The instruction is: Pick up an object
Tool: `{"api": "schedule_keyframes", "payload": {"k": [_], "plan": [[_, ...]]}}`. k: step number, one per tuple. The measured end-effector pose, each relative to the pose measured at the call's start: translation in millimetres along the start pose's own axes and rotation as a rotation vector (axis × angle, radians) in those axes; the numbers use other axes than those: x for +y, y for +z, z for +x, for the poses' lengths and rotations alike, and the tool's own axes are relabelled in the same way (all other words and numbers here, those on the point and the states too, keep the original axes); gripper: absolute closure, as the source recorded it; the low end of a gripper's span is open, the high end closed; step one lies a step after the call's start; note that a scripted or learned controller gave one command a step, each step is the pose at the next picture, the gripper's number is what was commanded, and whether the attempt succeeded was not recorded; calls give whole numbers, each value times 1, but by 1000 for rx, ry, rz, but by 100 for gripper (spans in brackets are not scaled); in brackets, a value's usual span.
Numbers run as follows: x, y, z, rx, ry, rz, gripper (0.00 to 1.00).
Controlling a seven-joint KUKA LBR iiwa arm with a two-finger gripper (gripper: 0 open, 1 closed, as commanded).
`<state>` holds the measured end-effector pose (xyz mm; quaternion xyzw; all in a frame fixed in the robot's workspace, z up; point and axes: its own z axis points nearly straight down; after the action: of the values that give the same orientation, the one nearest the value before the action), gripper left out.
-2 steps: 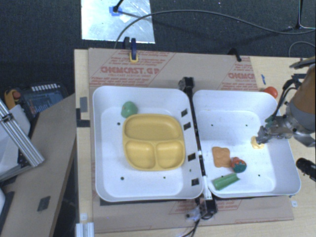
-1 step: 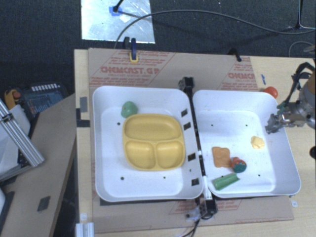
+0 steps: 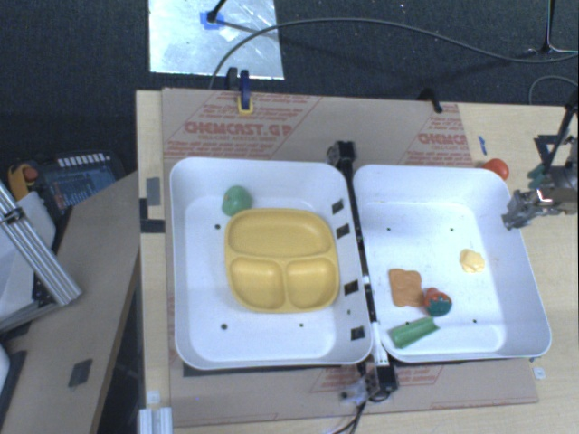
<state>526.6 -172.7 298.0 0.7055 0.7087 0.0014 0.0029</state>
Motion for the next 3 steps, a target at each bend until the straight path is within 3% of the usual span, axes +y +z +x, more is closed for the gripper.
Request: {"api": "schedule_keyframes", "payload": {"k": [3], "plan": [[30, 26, 137, 3, -4, 5, 100]]}}
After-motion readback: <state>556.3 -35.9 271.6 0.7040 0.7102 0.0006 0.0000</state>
